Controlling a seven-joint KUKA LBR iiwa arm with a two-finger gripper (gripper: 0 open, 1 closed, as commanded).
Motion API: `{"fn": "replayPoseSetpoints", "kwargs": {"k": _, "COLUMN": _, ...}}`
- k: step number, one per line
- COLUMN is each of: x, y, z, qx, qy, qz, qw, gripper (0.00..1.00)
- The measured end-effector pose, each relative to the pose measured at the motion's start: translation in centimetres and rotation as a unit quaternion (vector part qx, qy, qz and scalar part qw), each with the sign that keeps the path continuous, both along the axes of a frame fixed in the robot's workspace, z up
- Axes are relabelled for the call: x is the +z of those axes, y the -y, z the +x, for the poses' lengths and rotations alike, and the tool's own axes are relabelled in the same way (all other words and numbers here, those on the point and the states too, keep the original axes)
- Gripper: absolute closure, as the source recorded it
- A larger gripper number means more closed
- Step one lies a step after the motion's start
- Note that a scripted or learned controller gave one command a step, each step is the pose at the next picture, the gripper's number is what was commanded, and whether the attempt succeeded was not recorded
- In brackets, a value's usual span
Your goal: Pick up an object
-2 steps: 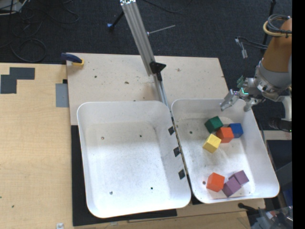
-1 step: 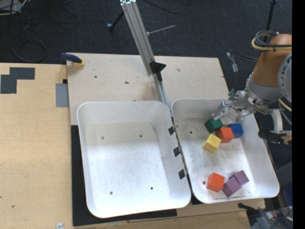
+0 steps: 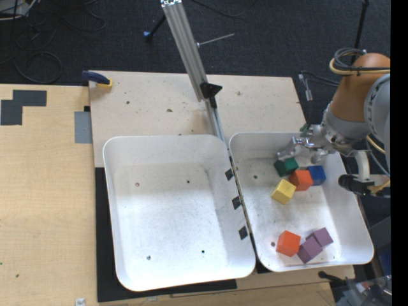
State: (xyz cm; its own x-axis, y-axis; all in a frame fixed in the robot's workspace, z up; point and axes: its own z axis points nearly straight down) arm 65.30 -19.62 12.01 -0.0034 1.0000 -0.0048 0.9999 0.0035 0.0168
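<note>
The right bin (image 3: 255, 234) holds several small blocks. A green block (image 3: 285, 166), an orange block (image 3: 301, 178), a blue block (image 3: 317, 174) and a yellow block (image 3: 283, 191) cluster near its far side. Another orange block (image 3: 288, 243) and two purple blocks (image 3: 315, 243) lie near its front edge. My gripper (image 3: 301, 144) hangs just above and behind the green block, at the bin's far right, with nothing visibly between its fingers. The grey arm with its orange band (image 3: 354, 97) reaches in from the right.
The left bin (image 3: 172, 209) sits beside the right one, with black clips (image 3: 234, 201) along the shared rim. A slanted aluminium post (image 3: 191, 62) rises behind the bins. A blue and yellow clamp (image 3: 97, 79) lies at the bench's back left.
</note>
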Motion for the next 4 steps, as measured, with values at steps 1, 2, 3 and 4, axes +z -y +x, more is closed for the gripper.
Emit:
{"fn": "replayPoseSetpoints", "kwargs": {"k": 1, "x": 1.0, "y": 0.0, "z": 0.1, "qx": 0.001, "qy": 0.001, "qz": 0.0001, "qw": 1.0000, "gripper": 1.00}}
{"fn": "replayPoseSetpoints", "kwargs": {"k": 2, "x": 5.6, "y": 0.6, "z": 0.7, "qx": 0.000, "qy": -0.007, "qz": 0.0017, "qw": 1.0000, "gripper": 1.00}}
{"fn": "replayPoseSetpoints", "kwargs": {"k": 3, "x": 11.0, "y": 0.7, "z": 0.8, "qx": 0.000, "qy": -0.006, "qz": 0.0016, "qw": 1.0000, "gripper": 1.00}}
{"fn": "replayPoseSetpoints", "kwargs": {"k": 4, "x": 8.2, "y": 0.6, "z": 0.8, "qx": 0.001, "qy": -0.011, "qz": 0.0024, "qw": 0.9999, "gripper": 1.00}}
